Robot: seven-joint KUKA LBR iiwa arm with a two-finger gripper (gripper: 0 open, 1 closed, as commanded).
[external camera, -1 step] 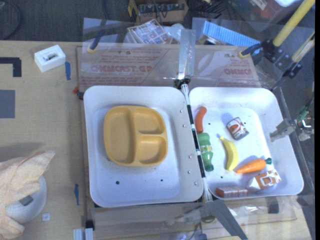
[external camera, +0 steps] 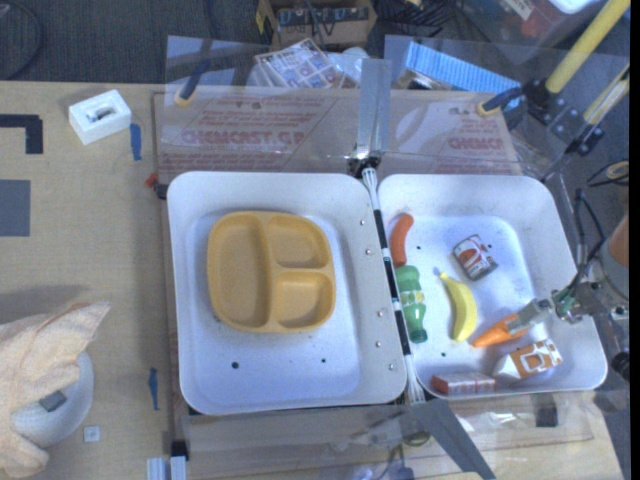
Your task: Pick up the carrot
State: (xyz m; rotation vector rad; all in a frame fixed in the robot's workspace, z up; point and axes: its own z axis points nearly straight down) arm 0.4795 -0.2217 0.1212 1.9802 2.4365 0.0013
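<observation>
the carrot (external camera: 497, 331) is lying in the right bin (external camera: 560, 218), toward that bin's near right part, slanting with its orange tip pointing to the view's left and its pale green top pointing right. just to its left the banana (external camera: 461, 307) is lying, close beside the carrot tip. below the carrot a small carton (external camera: 531, 359) is resting, near but apart from it.

the gripper (external camera: 568, 305) is showing at the right bin's right rim, at the carrot's green end. it is sitting right beside that end, and whether it is touching cannot be told. the pincer's opening is too small and blurred to read: it cannot be told whether it is spread or pressed together, and nothing is showing clearly pinched in it.

elsewhere in the right bin, a sausage (external camera: 401, 238) is lying at the upper left, a green bottle (external camera: 410, 302) is lying along the left wall below it, a small can (external camera: 474, 259) is sitting near the centre, and a red bar (external camera: 464, 383) is lying at the near edge.

the left bin (external camera: 190, 268) is bearing a yellow divided plate (external camera: 270, 270), sitting flat in its middle.
</observation>
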